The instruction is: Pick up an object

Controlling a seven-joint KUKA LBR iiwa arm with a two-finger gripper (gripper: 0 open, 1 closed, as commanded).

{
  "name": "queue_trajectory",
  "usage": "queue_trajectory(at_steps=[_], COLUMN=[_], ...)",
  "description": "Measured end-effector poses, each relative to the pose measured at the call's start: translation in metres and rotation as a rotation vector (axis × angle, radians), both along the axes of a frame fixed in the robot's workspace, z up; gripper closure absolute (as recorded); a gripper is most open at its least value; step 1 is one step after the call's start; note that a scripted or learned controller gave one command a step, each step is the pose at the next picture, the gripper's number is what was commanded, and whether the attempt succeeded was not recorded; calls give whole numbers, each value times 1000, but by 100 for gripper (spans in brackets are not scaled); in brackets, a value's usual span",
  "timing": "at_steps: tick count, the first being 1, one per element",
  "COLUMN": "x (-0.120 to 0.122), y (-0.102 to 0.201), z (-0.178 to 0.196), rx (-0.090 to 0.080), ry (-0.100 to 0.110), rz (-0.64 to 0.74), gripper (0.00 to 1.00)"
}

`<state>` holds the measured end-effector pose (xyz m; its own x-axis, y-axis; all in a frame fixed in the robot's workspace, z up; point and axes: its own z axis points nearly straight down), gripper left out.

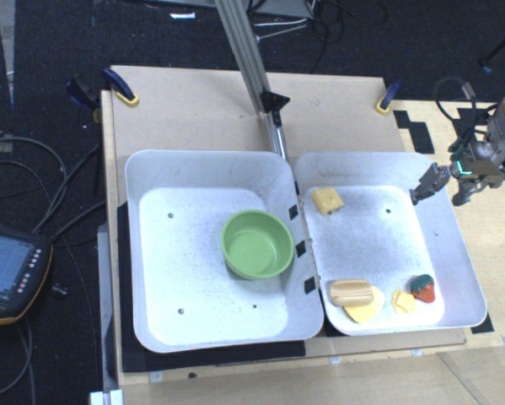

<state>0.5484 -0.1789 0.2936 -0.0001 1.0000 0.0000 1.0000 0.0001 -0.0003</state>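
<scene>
Dark floor strewn with cables surrounds a tan bench bearing 2 white bins. Taking the green bowl in the left bin as landmark: the right bin beside it holds small toy foods, a yellow chunk nearest, a bun-like piece and a strawberry farther off. They look light, stiff and smooth; pinching the chunk's flat sides seems safest. The gripper hovers at the right bin's far rim, jaws spread and holding nothing.
</scene>
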Motion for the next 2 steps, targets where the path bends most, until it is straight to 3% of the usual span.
queue_trajectory(at_steps=[1,2], x=[0,2], y=[0,-10], z=[0,-51], rx=[0,1], ry=[0,4], rz=[0,0], gripper=[0,0])
